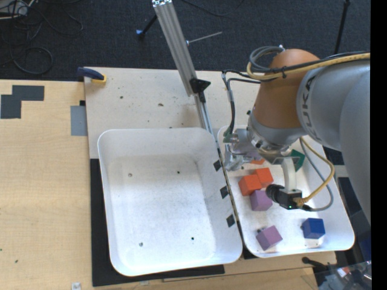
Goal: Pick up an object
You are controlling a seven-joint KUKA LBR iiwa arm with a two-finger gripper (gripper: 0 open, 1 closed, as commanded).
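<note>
Two bins: the left bin (115, 162) and the right bin (338, 237), shallow and white, sit side by side on the desk (139, 101).
Robot: the grey arm (338, 107) with its orange band reaches in from the right over the far half of the right bin.
Grasp: the tool (233, 159) is low at the right bin's left edge, close to the wall it shares with the left bin. I cannot tell whether it is open or closed.
Orange: the orange blocks (254, 181) lie in the right bin just in front of the tool, pressed together.
Purple: the upper purple block (261, 200) touches the orange blocks' near side. The lower purple block (268, 237) lies apart, near the front rim.
Blue: the blue block (313, 228) sits toward the right bin's front right corner.
Green: a green piece (297, 157) is partly hidden under the arm.
Bar: a metal bar (178, 41) slants up from the far side between the bins.
</note>
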